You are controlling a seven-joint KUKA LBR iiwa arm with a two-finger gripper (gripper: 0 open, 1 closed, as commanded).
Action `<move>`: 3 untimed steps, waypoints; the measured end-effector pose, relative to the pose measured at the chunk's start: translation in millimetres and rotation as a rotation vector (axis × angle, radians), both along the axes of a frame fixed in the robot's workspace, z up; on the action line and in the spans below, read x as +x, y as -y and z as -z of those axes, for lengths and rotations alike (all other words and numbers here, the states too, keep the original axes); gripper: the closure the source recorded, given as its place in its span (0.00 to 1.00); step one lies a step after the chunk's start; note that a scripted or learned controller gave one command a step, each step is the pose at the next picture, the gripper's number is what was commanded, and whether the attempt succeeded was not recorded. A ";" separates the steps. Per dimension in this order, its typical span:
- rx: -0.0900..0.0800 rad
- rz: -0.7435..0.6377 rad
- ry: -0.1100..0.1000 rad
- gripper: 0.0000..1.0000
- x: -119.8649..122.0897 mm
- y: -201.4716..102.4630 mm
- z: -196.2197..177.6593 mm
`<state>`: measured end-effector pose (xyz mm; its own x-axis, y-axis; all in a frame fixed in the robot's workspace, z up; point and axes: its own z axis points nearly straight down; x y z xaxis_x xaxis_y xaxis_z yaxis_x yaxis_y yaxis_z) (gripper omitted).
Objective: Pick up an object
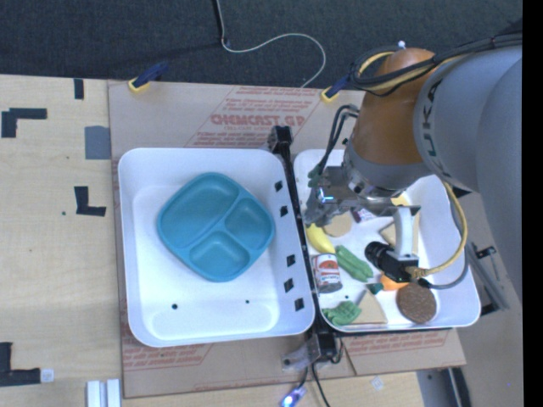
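My gripper (333,206) is low in the right bin (454,312), near its left wall, with the grey arm and orange band above it. Just under it lie a yellow banana (320,238) and a pale round piece (339,225). Further forward are a green pod (354,263), a small can with a red label (327,273), a green leafy toy (342,315), a brown round cookie (417,303) and a tan flat piece (370,309). The arm hides the back of this bin.
The left bin (140,176) holds a blue divided plate (216,225). A black divider with clips (291,219) runs between the bins. Cardboard (246,117) lies under both, with yellow clamps at its far corners.
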<state>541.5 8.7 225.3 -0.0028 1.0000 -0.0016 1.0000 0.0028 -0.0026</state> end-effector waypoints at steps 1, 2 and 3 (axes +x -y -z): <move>0.004 -0.001 0.010 1.00 -59.4 -10.1 -129.8; 0.001 0.000 -0.003 1.00 -58.4 -42.9 -76.1; 0.001 0.002 0.000 0.00 -58.2 -41.4 -78.4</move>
